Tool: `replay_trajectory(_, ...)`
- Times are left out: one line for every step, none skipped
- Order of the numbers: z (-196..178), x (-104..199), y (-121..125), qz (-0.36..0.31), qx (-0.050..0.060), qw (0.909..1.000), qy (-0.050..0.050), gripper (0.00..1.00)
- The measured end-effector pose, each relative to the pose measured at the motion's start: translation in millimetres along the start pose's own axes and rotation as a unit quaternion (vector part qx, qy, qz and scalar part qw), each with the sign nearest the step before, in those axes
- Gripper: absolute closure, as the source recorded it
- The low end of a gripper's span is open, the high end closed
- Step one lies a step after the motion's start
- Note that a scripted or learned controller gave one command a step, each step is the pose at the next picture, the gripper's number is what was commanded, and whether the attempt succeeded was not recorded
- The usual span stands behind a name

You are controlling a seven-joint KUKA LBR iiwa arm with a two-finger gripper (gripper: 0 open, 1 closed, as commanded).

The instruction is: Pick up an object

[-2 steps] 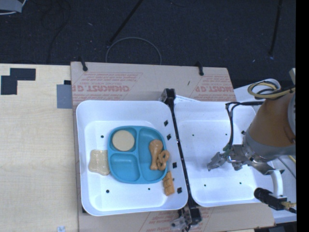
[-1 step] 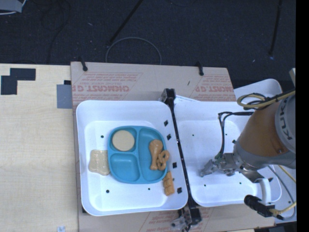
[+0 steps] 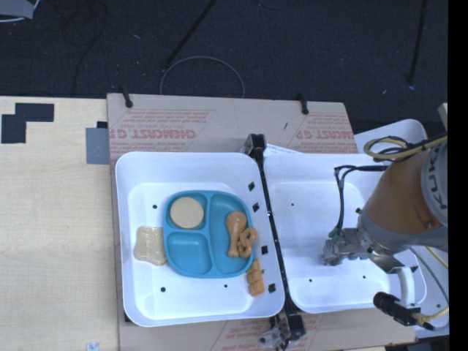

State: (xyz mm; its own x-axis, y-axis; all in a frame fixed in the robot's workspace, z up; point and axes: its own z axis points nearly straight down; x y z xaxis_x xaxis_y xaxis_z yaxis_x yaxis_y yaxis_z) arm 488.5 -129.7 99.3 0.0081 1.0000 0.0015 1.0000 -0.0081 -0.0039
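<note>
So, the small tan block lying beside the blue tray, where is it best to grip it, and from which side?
Probably from straight above, pinching the tan block across its narrow width. It lies flat and elongated between the blue tray and the bin wall, so sideways approaches look crowded.

The arm [image 3: 409, 196] reached in from the right side of the view, its orange band sitting broad and rounded above the wrist. Below the band, the grey wrist section angled down and to the left, ending at the gripper [image 3: 338, 251]. The gripper pointed downward, low over the white floor beneath it. Dark cables looped up from behind the gripper and ran back toward the orange band. A black fitting hung below and to the right of the gripper. From this angle the fingertips blurred together.
</note>
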Motion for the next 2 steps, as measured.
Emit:
replay_trajectory(-45.4, -8.6, -2.5, -0.001, -0.002, 1.0000, -0.001, 1.00)
replay_trajectory(-92.8, -13.6, -10.5, -0.001, -0.002, 1.0000, -0.001, 1.00)
